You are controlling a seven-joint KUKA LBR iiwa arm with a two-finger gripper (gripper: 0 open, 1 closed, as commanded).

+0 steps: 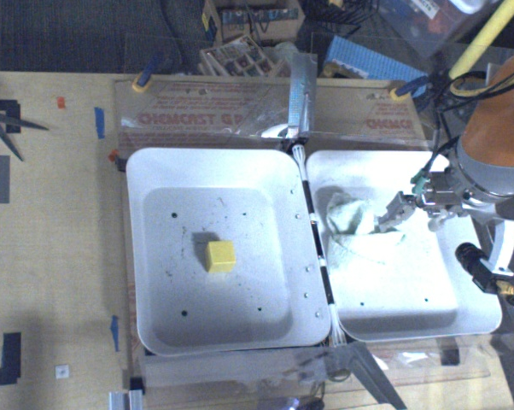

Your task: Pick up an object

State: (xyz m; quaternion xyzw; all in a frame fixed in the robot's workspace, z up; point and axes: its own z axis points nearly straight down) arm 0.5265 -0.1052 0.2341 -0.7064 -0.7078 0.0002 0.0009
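a small yellow block [221, 256], cube-like with a plain matte face, lies near the middle of the left bin [154, 182]. a pale crumpled cloth [346, 216] lies in the right bin [436, 301], well apart from the block. the gripper [392, 217] hangs just beside the cloth; its state cannot be told.

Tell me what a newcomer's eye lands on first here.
The yellow block stands out, alone near the middle of the left bin. Next comes the grey arm with its orange band, reaching in from the right, its gripper low over the right bin beside a crumpled pale thing.
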